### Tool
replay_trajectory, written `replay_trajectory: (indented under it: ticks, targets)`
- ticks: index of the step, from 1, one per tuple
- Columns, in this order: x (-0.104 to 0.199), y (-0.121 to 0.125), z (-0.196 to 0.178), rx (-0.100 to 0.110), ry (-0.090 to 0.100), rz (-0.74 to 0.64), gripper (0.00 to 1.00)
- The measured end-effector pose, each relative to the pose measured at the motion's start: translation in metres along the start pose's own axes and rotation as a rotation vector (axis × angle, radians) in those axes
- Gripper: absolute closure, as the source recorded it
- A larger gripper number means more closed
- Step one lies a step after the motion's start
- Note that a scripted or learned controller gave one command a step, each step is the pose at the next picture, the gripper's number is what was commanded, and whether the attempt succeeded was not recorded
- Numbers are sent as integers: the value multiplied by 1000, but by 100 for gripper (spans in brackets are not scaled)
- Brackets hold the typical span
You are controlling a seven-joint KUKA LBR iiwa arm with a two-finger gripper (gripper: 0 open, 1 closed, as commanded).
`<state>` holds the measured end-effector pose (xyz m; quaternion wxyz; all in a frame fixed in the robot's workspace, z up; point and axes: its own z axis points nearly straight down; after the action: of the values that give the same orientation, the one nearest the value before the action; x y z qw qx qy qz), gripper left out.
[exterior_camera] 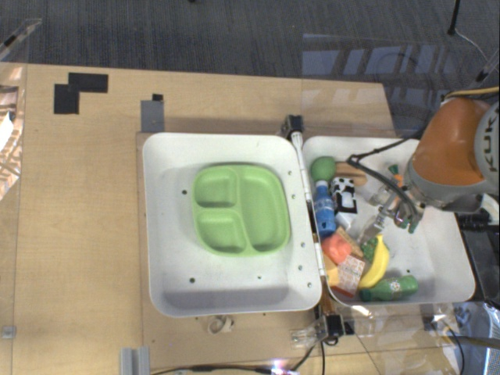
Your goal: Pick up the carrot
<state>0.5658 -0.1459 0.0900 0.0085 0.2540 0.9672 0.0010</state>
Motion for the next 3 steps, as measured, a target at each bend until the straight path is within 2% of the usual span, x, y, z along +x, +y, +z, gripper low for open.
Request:
replay_trajectory:
  ticks: [1, 2, 3]
  targets:
    - [-60, 17, -150, -2, -8, 159, 0]
    - [-77, -5, -6, 7, 19, 40, 0]
    - [-33, -13, 1, 2, 3, -5, 0]
